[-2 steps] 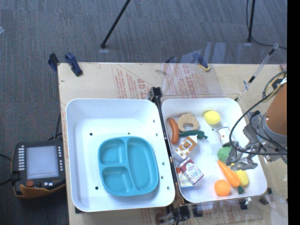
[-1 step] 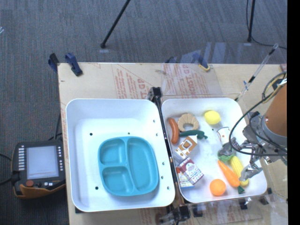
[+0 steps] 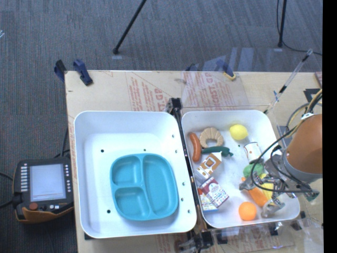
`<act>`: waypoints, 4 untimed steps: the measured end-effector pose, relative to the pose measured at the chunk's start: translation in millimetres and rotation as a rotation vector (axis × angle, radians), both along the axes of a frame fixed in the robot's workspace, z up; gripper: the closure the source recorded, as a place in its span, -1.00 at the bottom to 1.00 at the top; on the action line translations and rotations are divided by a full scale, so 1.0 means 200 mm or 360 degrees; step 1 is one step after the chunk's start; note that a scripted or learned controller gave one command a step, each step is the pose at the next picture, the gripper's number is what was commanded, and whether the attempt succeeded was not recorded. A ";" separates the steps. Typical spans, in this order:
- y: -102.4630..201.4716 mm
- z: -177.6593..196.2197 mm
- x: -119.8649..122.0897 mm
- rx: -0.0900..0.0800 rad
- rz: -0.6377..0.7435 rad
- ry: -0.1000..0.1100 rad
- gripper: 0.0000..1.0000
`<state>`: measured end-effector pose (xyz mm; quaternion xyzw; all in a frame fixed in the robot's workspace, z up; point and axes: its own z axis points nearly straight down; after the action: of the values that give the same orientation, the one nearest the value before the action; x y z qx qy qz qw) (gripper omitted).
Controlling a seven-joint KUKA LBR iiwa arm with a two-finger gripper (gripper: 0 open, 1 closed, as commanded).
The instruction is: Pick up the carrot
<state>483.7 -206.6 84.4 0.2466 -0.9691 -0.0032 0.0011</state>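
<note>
The claw (image 3: 268, 196) sits low in the right shallow white bin (image 3: 263, 117), directly over the tapered orange carrot (image 3: 257, 195) near that bin's right wall. Whether it is apart or together cannot be told. A round orange fruit (image 3: 247, 211) lies just beside the carrot. The left bin (image 3: 87, 141) holds a blue divided plastic plate (image 3: 143, 186).

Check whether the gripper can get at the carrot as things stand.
Probably yes. The gripper hangs right over the carrot in the right bin, with the orange ball close beside it; cables partly hide the contact point.
</note>
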 end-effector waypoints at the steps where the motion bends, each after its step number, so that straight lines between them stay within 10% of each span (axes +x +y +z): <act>1: 0.02 0.06 0.01 0.0003 0.0010 -0.0008 1.00; 2: 0.36 0.07 0.16 0.0001 0.0020 -0.0010 1.00; 3: 0.07 0.05 0.09 -0.0005 0.0187 -0.0010 1.00; 4: 0.30 0.01 0.34 -0.0003 -0.0514 -0.0007 1.00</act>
<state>551.6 -146.0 87.4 0.0874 -0.9962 -0.0020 -0.0012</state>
